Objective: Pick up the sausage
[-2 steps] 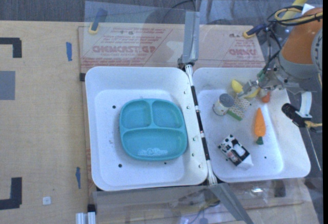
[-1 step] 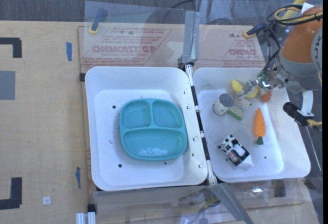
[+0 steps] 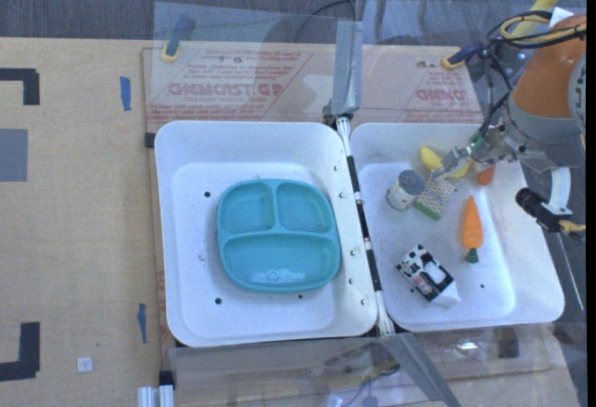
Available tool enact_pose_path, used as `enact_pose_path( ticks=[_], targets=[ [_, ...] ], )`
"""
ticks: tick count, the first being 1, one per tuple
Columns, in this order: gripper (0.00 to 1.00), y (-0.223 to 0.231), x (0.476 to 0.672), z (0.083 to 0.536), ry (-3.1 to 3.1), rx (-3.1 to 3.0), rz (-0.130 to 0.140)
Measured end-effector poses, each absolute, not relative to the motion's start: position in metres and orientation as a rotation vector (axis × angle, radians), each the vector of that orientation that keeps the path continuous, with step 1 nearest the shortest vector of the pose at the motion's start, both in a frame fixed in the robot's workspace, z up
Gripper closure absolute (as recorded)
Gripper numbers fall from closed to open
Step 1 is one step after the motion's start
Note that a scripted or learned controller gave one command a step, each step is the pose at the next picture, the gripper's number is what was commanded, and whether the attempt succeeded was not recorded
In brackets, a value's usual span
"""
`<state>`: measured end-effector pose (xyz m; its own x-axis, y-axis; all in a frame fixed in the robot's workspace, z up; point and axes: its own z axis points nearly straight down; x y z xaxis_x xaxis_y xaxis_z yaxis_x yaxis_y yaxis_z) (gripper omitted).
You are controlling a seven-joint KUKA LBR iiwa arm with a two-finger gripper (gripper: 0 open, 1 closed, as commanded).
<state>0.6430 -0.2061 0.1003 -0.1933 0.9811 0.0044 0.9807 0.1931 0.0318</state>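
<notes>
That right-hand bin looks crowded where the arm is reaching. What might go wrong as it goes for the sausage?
1. The tool sits among a yellow piece, a checkered block and a small grey-topped cup, so it may grab or nudge the wrong one.
2. The reddish piece, possibly the sausage, lies half hidden by the bin wall; the tool could miss it.

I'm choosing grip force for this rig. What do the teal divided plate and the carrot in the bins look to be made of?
The teal divided plate looks like moulded plastic: uniform colour, soft sheen, rounded compartment ridges. The carrot looks like a toy, probably plastic or rubber: flat, saturated orange with a green tip; its hardness can't be told.
</notes>
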Motion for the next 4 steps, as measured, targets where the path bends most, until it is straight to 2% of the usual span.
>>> enact_pose_path(
  ticks=[1,2,3,4],
  targets=[
    [0.0,-0.215,0.671,0.136,2.454,1.958,0.011],
    [0.0,-0.22,0.654,0.211,2.495,1.898,0.003],
    [0.0,-0.162,0.601,0.171,2.284,2.158,0.0],
    [0.0,-0.204,0.587,0.131,2.32,2.118,0.0]
  ],
)
